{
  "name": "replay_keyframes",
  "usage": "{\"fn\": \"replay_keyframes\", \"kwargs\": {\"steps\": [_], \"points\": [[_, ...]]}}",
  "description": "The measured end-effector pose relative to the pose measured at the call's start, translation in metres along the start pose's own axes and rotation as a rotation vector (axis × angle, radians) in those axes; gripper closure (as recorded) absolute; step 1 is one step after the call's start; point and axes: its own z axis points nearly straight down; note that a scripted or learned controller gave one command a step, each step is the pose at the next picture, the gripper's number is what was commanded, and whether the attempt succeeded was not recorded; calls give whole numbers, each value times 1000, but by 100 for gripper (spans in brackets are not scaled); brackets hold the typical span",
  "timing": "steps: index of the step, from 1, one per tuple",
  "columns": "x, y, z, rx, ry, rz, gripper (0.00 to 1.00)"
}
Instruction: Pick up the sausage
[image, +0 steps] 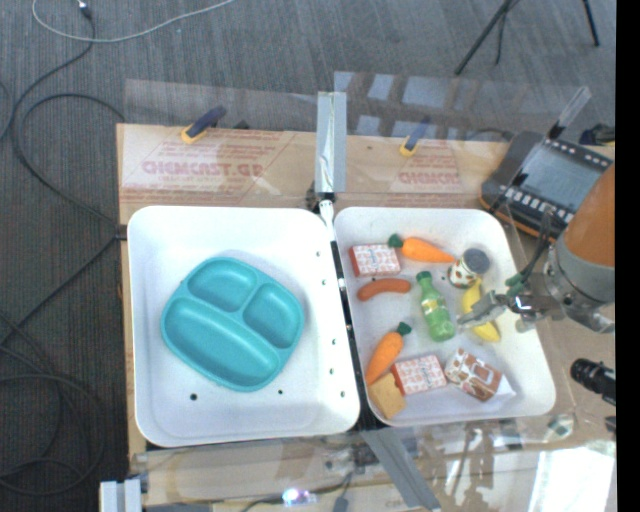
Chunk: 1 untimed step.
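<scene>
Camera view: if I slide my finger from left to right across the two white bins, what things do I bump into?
Turquoise plastic divided plate → reddish-brown sausage → green plastic bottle → yellow banana → robot's gripper, over the banana.

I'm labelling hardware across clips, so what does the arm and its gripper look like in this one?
The arm reaches in from the right: a grey body with a broad orange band above the wrist. Its gripper is a grey metal assembly with green touches, ending in two slim fingers. A thin dark cable runs alongside the wrist.
</scene>
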Motion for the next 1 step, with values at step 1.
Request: {"fn": "replay_keyframes", "kwargs": {"steps": [1], "points": [[50,47,80,0,1,-198,0]]}}
